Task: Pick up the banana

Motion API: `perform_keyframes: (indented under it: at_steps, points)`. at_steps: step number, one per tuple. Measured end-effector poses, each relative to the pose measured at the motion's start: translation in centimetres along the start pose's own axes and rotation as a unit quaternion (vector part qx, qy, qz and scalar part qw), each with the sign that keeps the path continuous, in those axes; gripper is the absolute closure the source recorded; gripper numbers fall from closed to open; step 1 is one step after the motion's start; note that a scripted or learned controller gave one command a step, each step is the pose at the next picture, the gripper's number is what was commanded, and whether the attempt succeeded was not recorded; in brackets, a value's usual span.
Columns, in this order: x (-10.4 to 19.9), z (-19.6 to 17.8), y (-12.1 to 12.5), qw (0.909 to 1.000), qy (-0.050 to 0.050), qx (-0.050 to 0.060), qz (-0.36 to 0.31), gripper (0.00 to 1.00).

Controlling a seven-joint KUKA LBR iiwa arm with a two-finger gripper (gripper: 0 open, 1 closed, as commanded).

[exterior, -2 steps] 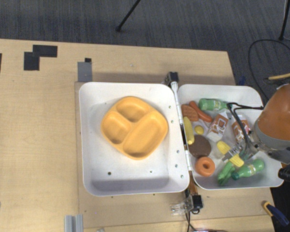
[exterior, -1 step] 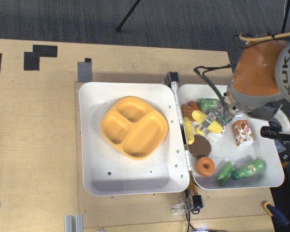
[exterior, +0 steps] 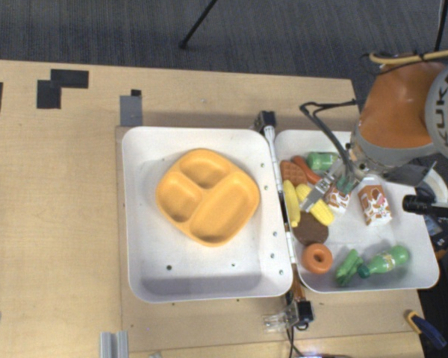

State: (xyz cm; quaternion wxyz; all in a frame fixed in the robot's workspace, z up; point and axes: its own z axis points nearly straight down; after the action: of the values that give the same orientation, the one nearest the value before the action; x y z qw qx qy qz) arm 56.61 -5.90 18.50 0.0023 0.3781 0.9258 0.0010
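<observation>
1. While the arm (exterior: 403, 110) reaches in from the right, its gripper (exterior: 319, 198) sits low over the toy-food pile in the right bin (exterior: 425, 274); everything below is placed relative to that bin.
2. Banana (exterior: 290, 202): yellow, long, lying along the bin's left wall, just inside the rim, roughly mid-length of that wall.
3. Gripper state: 2 fingers look spread, tips angled down-left toward the yellow items. Nothing visibly between them, so no hold to claim.
4. Corn cob (exterior: 322, 213), also yellow, lies just right of the banana and right under the fingertips. Judgement: the tips seem nearer the corn than the banana, so a wrong-item grab is a real risk.
5. Clutter near the target inside the bin: brown cookie (exterior: 310, 230) touching below the yellow items, orange donut (exterior: 317, 258) further toward the near wall, reddish strips (exterior: 295, 171) toward the far wall, green bottle (exterior: 319, 159) at the far end.
6. Away from the target, same bin: snack packet (exterior: 374, 203) in the middle, 2nd green bottle (exterior: 384, 262) and green pepper (exterior: 346, 267) near the near-right corner.
7. Left of the bin: the left bin (exterior: 142, 274) holding an orange divided plate (exterior: 207, 195). Not part of this step.
8. Judgement on stage: approach, pre-grasp; banana not yet lifted. Wall-hugging pose leaves little finger room on the wall side, likely why the wrist comes in slanted from the bin's interior.
</observation>
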Motion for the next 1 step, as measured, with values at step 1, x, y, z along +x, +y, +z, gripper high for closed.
perform_keyframes:
  at_steps: [1]
  points:
    - [7.57,0.05,0.73,0.9892,0.001,0.001,0.146,0.00]
